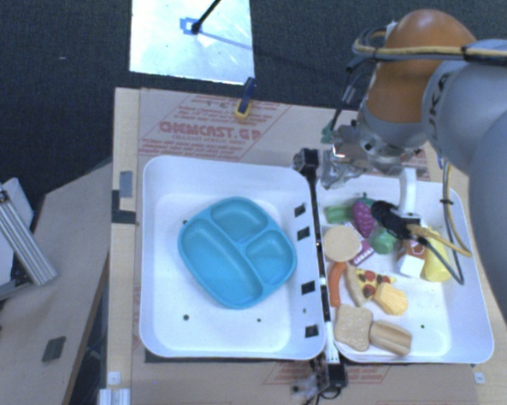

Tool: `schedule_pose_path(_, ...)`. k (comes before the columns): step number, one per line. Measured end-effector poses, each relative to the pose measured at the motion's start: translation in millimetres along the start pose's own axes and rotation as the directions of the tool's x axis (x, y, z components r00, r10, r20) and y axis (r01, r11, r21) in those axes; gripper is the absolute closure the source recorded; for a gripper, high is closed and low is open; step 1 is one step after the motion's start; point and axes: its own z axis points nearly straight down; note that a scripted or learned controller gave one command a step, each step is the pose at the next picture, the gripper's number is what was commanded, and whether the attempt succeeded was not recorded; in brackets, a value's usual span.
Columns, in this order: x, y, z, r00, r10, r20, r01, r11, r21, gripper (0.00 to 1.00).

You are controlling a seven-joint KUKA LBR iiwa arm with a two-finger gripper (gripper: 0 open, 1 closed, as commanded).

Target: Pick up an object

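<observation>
tool (337, 170) at far rim of right bin (473, 326), just beside the divider; finger state cannot tell | toy food pile (378, 273) crowds right bin's divider side and centre, bare floor along its near-right rim | left bin (156, 320): blue tray (236, 252) centred, open margin all round

we see the gripper (339, 170) hanging over the back left corner of the right bin (473, 326), above a heap of toy food (378, 273). a blue divided plate (237, 251) lies in the left bin (156, 320).
</observation>
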Motion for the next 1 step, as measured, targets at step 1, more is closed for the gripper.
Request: schedule_pose_path(1,8.8,1.2,12.8,1.0,-0.004,0.0,0.004,1.0,0.001,1.0)
